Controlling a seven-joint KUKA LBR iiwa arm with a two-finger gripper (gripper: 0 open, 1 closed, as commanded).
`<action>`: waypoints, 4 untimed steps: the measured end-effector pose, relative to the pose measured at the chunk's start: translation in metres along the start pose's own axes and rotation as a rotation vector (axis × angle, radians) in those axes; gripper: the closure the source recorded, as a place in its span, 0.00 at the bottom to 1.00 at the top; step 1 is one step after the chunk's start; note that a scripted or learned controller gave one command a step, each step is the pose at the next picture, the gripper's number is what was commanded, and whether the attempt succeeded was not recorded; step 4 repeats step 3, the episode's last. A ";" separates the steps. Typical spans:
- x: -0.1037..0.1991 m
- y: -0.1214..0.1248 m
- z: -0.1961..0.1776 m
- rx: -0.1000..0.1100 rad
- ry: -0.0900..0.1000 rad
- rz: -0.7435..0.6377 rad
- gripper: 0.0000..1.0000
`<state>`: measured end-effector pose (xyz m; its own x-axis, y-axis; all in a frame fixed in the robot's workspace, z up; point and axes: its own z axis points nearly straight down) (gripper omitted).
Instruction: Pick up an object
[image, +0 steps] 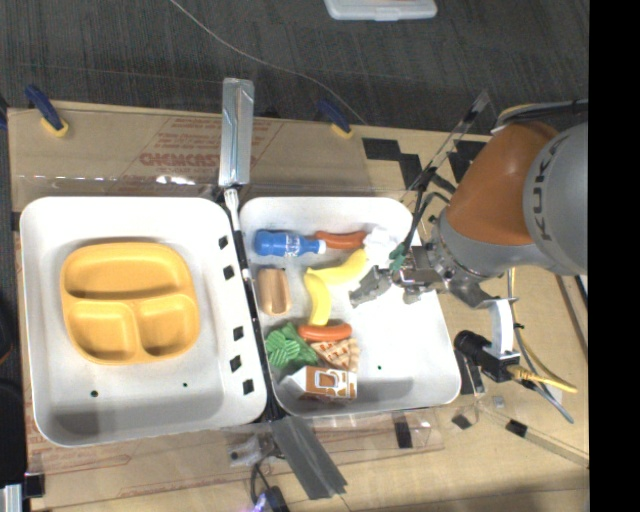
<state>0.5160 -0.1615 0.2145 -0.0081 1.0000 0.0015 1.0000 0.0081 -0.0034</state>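
The right bin holds a yellow banana, a blue bottle, a red sausage, a tan bread roll, a second sausage, a green leafy toy, a waffle piece and a small brown carton. My gripper hangs low over this bin, just right of the banana's upper end. A white crumpled thing lies beside it. I see nothing between the fingers.
The left bin carries a yellow divided tray. A metal divider stands between the bins at the back. The bare floor of the right bin lies at its right half, under my arm.
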 end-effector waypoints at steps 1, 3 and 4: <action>0.032 0.076 0.122 -0.004 -0.002 -0.049 0.00; 0.124 0.143 0.020 -0.006 0.001 0.086 1.00; 0.124 0.143 0.020 -0.006 0.001 0.086 1.00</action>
